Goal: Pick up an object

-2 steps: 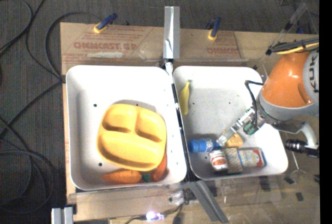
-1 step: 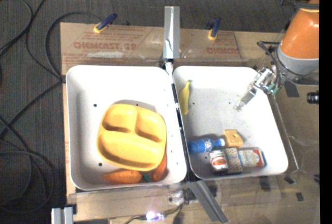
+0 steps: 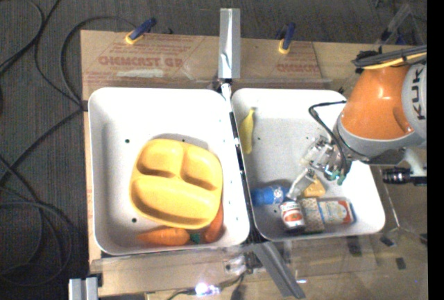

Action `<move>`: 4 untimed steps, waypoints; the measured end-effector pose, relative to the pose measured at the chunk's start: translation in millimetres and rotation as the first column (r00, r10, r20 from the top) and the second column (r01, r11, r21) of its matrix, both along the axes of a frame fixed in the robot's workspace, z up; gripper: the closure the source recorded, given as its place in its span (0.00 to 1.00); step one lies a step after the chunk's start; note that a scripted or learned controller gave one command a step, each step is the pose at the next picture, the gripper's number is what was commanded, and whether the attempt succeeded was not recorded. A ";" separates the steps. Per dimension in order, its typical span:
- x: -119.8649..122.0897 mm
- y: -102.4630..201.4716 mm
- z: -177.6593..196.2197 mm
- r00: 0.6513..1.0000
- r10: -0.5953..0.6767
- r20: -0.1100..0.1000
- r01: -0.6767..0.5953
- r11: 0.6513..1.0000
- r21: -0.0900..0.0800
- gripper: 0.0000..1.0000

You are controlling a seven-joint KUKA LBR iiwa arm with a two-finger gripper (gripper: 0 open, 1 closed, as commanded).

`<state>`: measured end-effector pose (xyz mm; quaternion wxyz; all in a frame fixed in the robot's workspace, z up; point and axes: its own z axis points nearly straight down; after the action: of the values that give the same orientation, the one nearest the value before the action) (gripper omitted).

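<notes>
Your gripper point(image 3: 310, 177) hangs with fingers slightly parted, holding nothing; the blue bottle point(image 3: 268, 194) lies just left, below its tips.

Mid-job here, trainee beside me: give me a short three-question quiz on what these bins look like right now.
1. True or false: the yellow divided tray lies in the right bin.
2. Which item lies against the right bin's left wall? A) blue bottle B) banana C) carrot
3. Fill in: the gripper hangs over the ____ bin.

Key:
1. False; it lies in the left bin, partly covering the carrot.
2. B; the banana lies there, while the blue bottle lies further toward the front.
3. Right, near the can.
</notes>
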<state>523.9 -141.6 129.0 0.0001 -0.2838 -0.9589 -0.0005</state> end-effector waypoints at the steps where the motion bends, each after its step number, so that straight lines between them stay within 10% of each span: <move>1: 125.0 -32.2 86.7 0.994 -0.106 0.001 0.106 0.994 0.000 0.00; 2: 70.7 -14.4 -29.1 0.994 -0.108 -0.004 0.108 0.994 -0.002 0.00; 3: 71.4 -13.4 -22.2 0.994 -0.106 -0.005 0.106 0.994 0.000 1.00; 4: 71.4 -13.3 -22.2 0.994 -0.106 -0.005 0.106 0.994 0.000 0.00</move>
<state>595.3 -154.9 106.8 0.0024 -0.3342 -0.9425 0.0003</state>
